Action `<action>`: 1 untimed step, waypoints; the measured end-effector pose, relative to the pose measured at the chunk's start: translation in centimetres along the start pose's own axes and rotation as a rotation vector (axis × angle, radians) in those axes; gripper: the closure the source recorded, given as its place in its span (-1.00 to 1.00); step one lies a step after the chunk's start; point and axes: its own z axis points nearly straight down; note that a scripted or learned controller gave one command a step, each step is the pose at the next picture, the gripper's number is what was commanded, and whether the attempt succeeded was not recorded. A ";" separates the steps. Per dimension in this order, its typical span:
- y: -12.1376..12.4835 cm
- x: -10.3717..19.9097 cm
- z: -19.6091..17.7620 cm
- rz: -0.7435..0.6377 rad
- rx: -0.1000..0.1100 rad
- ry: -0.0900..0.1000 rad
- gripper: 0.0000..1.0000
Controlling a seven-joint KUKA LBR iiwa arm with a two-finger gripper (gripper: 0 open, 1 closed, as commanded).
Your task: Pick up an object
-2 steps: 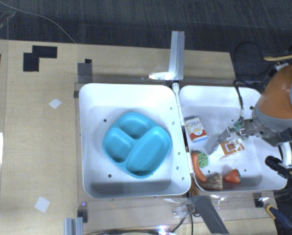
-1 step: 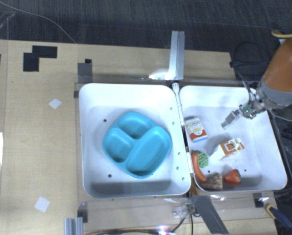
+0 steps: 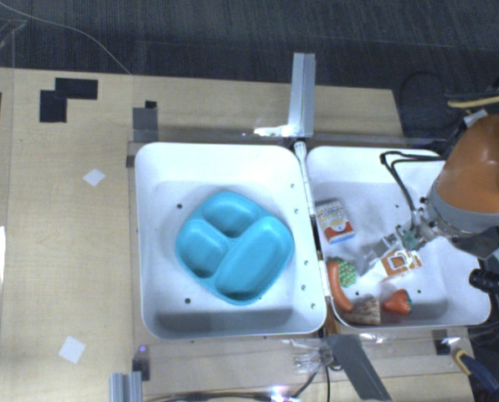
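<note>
My gripper (image 3: pixel 368 258) reaches down into the right bin (image 3: pixel 450 308) from the right, below the arm's orange band (image 3: pixel 477 174). It hangs among several small items. An orange and white packet (image 3: pixel 401 263) lies just to its right. A carrot with a green top (image 3: pixel 339 280) lies just to its left. A small white and red carton (image 3: pixel 335 220) sits further back on the left. A brown piece (image 3: pixel 365 311) and a red fruit (image 3: pixel 398 302) lie near the front wall. I see nothing held in the gripper.
The left bin (image 3: pixel 157 224) holds a blue sectioned plate (image 3: pixel 234 246). A metal post (image 3: pixel 302 95) stands behind the divide between the bins. Black cables (image 3: pixel 400 178) run along the right bin's back right.
</note>
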 end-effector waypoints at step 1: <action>3.5 2.1 1.4 -0.398 -0.001 0.000 -1.00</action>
